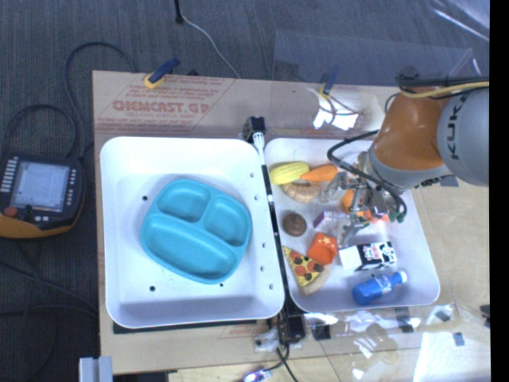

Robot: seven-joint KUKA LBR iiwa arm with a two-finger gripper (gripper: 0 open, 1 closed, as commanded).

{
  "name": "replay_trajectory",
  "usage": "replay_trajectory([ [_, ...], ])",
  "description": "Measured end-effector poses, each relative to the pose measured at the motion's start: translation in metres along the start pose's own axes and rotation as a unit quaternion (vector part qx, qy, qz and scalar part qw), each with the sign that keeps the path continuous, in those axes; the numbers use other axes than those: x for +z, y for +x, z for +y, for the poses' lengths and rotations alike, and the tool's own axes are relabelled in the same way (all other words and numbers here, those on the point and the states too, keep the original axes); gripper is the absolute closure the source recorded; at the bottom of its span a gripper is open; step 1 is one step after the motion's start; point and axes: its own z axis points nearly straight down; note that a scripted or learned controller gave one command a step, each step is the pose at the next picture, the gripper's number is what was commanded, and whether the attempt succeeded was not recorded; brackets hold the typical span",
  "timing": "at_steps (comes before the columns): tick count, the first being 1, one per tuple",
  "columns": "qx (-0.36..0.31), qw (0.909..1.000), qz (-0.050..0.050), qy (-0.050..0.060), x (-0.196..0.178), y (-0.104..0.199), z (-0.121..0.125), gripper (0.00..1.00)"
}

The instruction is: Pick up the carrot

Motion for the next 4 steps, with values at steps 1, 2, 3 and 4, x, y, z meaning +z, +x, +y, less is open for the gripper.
replay_trajectory([
  [1,0.0,1.0,-0.005,0.002,-0.012,-0.003,0.0,1.0],
  [2,0.0,1.0,-0.004,0.002,-0.011,-0.003,0.0,0.0],
  [3,0.001,1.0,-0.006,0.003,-0.022,-0.004,0.0,1.0],
  [4,0.001,1.0,-0.005,0.003,-0.021,-0.004,0.0,0.0],
])
